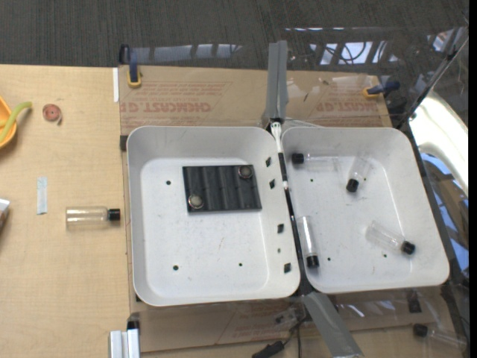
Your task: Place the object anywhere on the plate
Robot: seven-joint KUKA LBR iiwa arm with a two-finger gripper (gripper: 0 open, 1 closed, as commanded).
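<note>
Gripper: open or closed cannot be told from this view.
Plate: dark grey ribbed rectangular plate [222, 188] lying flat in the upper middle of the left shallow white plastic bin [149, 274], with 2 small round metal studs, 1 at its top right corner and 1 at its bottom left corner.
Task objects: 4 clear plastic vials with black caps, all lying on their sides in the right shallow white plastic bin [425, 271], none on the plate.
Vial 1 [317, 159]: near the upper left corner, cap pointing left.
Vial 2 [358, 176]: just right of vial 1, tilted, cap at its lower end.
Vial 3 [389, 239]: lower right, cap towards the right.
Vial 4 [307, 241]: along the left wall, cap at its lower end.
Bench: brown cardboard sheet [194, 99] under both bins, light wooden tabletop [67, 274] to the left.
On the tabletop: a 5th clear capped vial [91, 215] lying near the left bin, a small reddish disc [51, 112], an orange item [6, 121] at the edge.
Room: dark grey carpet [186, 13] beyond the bench.
</note>
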